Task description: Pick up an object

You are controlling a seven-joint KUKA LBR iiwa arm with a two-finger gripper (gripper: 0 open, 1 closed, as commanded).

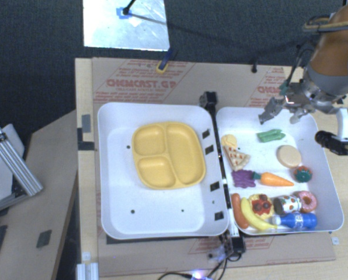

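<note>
My gripper (282,113) hangs over the far end of the right bin (244,116), its two fingers spread apart with nothing between them. Just in front of it lies a green bean-like toy (271,136). Toy food fills the rest of that bin: a pizza slice (236,156), a tan cookie (289,156), an orange carrot (276,179), a purple piece (243,178), a banana (251,216), a blue bottle (295,221) and a pink doughnut (306,201). The orange-banded arm (336,45) comes in from the upper right.
The left bin (118,214) holds a yellow three-compartment plate (167,154). A black divider with clips (216,156) runs between the bins. A shiny metal sheet (126,16) lies beyond the bench, and a black bracket (331,142) sticks out at the right bin's edge.
</note>
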